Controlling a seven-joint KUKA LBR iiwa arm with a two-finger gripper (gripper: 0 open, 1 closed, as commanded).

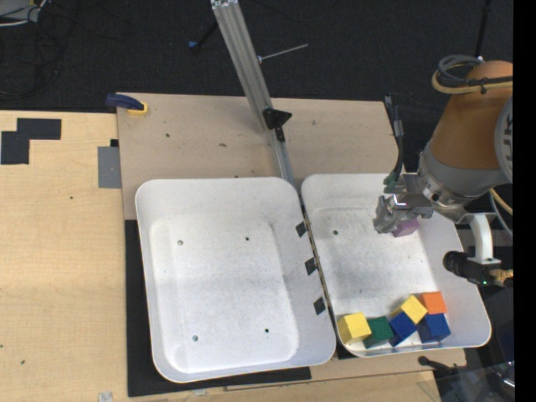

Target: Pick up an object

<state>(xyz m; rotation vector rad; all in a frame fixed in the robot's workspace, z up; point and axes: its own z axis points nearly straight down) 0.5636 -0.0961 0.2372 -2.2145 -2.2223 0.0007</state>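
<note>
Gripper (395, 219) hangs over the right bin (352, 195), in its far half and toward the right edge, on the end of the grey arm (465, 153) with the orange band. Something purple (407, 227) shows just under and beside the metal tip. It could be a small block, but whether it is between the tips, touching them, or lying on the bin floor, I cannot tell. How wide the gripper stands is also not clear from this slanted view.

The other blocks lie together in the near right corner of the same bin: a yellow block (354, 325) on the left, a green block (378, 331) touching it, then a second yellow block (413, 309), two blue blocks (403, 328) and (434, 328), and an orange block (433, 301) at the far side of the group. They are well apart from the gripper. The left bin (167, 224) has bare white floor.

I judge the step in hand is the grasp of the purple thing. To do it well, the gripper should be centred over the piece, go straight down until the tips pass its sides, close fully, and then rise slowly and vertically. A lift before the closing is complete may push the piece away. If the purple piece is lost, the tight group in the corner is harder, because the blocks touch each other and the bin wall is near.
</note>
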